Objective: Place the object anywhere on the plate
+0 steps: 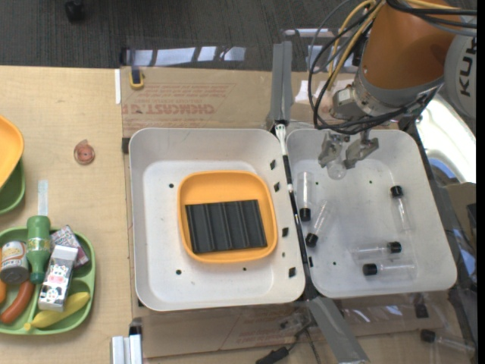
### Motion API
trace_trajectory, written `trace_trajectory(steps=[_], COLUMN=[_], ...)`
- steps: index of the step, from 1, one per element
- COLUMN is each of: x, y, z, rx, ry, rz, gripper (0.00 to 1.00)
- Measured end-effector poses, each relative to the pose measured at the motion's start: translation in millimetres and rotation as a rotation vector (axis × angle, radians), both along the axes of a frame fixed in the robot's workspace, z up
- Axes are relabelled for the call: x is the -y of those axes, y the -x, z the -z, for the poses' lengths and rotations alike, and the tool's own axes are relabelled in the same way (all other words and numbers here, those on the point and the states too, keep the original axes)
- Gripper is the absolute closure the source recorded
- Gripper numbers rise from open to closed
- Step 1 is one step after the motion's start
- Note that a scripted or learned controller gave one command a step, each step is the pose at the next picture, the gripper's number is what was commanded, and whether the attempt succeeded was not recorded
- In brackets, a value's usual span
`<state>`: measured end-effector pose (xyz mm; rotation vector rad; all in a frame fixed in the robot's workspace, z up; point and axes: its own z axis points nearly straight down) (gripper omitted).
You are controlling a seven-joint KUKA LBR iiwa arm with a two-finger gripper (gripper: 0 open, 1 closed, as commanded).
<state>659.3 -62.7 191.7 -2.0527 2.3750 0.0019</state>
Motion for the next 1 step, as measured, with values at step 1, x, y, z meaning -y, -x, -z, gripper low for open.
trace_trajectory(steps=[1], x=[-15.2], y=[-0.4], z=[-38.8], rx=[0.003], ry=[-0.001], rz=[-0.144], gripper=[1.0])
